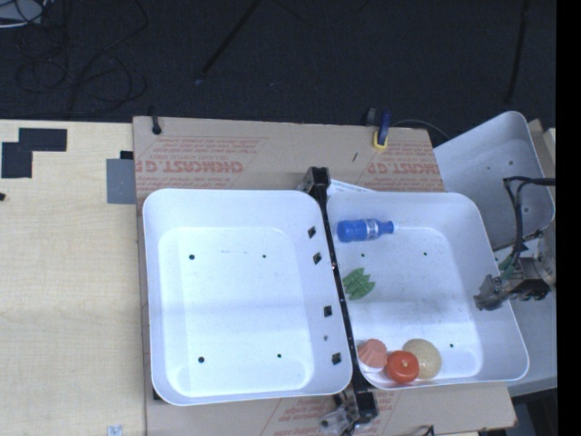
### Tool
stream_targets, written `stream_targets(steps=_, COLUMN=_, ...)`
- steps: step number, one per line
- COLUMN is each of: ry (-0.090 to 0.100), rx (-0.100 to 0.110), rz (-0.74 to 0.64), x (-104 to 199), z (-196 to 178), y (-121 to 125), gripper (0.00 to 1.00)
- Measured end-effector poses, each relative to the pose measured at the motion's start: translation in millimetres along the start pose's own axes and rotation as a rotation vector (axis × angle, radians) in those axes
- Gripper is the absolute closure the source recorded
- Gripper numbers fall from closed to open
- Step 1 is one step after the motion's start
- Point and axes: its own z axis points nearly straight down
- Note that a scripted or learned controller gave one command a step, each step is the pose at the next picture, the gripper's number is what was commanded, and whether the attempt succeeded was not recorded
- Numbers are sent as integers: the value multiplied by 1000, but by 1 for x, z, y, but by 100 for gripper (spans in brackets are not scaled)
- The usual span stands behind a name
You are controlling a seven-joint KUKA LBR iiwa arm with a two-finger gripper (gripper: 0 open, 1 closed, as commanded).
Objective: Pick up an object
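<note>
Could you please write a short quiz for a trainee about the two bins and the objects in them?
1. True or false: the blue bottle lies on its side in the right bin.
2. Which thing lies nearest the divider between the bins? A) the green piece B) the red ball C) the beige ball
3. Fill in: the gripper is at the right bin's ____ rim.

Key: 1 true; 2 A; 3 right.

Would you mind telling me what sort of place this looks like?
Probably a robotics lab's grasping test bench: two white bins clamped side by side on cardboard, a few small objects like a blue bottle, and loose cables behind.
</note>
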Motion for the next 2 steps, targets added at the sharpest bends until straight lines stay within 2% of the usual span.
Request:
stream_targets(steps=1, ry=-2, rx=-6, rz=1, x=78, z=124, y=2, gripper=100)
stream_targets(steps=2, ry=-3, rx=-8, rz=5, x=74, z=117, y=2, gripper=0)
